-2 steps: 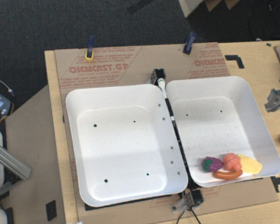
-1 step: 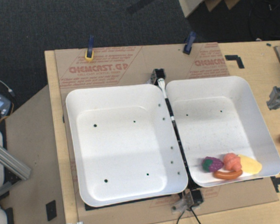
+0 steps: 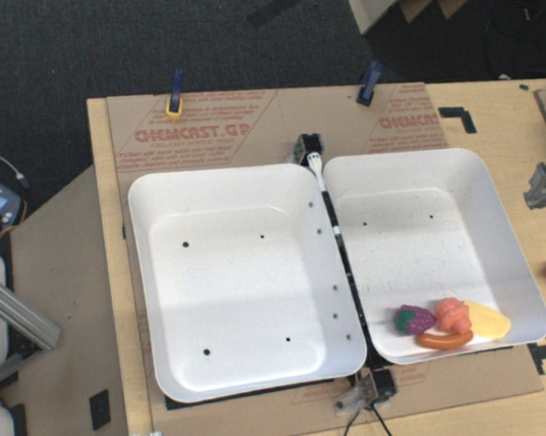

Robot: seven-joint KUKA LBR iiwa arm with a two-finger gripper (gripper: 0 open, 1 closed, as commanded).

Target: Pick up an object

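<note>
Camera view is being used for judging: the purple toy (image 3: 415,319), lying in the right bin's (image 3: 417,248) near corner beside a pink toy (image 3: 453,314), is being judged light, hard and slippery. Its free sides are being preferred for the hold; the gripper's state cannot be told.

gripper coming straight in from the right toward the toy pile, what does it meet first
Probably the yellow piece, at the pile's right end, beside the pink toy. Travelling low, it would meet the right bin's rim first; height is unclear here.
</note>
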